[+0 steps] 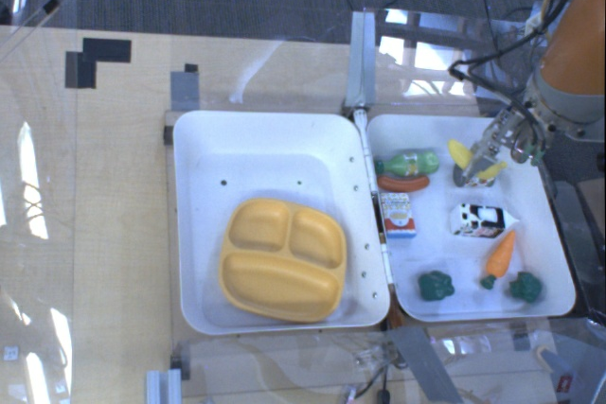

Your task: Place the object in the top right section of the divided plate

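- Plate, yellow and divided, lies in the left bin. Its long axis runs left to right, tilted slightly. The one big section faces the near edge and the two small ones the far side.
- In the right bin, nearest me, sit two green broccoli pieces with a carrot between them, its tip pointing far-right.
- Further back are a black-and-white carton and a small red-and-white box.
- Beyond those, a green bottle lies on its side.
- My claw sits low over a yellow piece, partly hiding it. I cannot tell whether it is open or closed.
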`<state>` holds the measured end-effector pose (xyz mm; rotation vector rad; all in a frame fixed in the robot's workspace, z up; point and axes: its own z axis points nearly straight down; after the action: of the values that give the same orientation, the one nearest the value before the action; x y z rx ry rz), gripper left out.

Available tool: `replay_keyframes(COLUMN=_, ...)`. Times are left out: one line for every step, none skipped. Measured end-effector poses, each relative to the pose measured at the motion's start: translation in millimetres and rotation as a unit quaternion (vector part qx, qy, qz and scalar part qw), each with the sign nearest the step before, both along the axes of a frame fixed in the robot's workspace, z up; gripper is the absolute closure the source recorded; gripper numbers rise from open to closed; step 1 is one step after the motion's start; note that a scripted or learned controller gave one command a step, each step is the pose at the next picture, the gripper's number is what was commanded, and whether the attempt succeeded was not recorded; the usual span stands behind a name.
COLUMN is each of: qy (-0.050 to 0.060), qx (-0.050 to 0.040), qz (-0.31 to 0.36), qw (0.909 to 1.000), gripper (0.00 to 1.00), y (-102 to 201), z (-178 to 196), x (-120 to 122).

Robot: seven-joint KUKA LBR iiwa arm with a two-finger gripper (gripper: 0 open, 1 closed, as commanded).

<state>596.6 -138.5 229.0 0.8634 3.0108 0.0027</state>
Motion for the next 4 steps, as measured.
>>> replay_keyframes(qy=0.000, qx=-0.0002, qz=0.046, qw=0.9989, gripper=1.00, y=25.3, z=-5.9, x=21.3)
replay_keyframes(qy=-0.001, qx=-0.0016, qz=0.123, qw=0.9924, gripper=1.00, y=-8.8, z=19.7, x=29.3)
replay_keyframes(qy=-0.001, qx=-0.0020, qz=0.208, qw=0.9782, gripper=1.00, y=-1.3, z=30.3, x=38.6)
replay_keyframes(qy=0.000, qx=-0.0005, qz=0.068, qw=0.9977, gripper=1.00, y=6.3, z=37.6, x=23.2)
